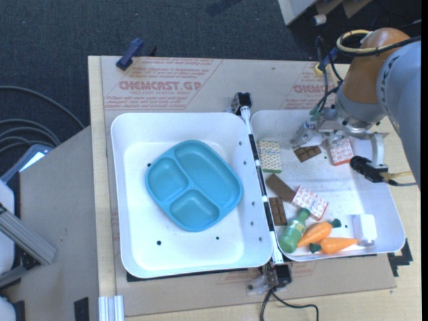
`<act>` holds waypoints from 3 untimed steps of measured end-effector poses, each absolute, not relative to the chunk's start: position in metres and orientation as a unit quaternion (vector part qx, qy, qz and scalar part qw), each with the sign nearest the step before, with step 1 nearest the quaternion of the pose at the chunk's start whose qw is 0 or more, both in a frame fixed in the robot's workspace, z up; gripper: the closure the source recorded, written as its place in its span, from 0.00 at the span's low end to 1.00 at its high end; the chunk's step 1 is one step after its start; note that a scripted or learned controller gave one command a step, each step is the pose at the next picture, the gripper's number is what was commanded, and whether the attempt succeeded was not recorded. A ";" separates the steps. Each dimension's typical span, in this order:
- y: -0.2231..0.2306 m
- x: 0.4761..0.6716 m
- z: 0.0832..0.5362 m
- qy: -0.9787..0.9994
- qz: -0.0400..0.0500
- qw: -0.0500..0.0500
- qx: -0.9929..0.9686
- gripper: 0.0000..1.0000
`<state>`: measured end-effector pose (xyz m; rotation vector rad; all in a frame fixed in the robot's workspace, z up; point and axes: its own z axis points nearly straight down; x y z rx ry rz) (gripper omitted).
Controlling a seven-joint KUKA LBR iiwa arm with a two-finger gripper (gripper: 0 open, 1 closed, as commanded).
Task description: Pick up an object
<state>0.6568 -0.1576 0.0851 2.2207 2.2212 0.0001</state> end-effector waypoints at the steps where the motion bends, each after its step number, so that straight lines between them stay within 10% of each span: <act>1: -0.158 0.656 0.095 0.707 -0.002 -0.002 0.707 1.00; 2: -0.081 0.632 0.185 0.707 0.001 0.000 0.707 1.00; 3: -0.081 0.632 0.185 0.707 0.000 0.000 0.707 0.00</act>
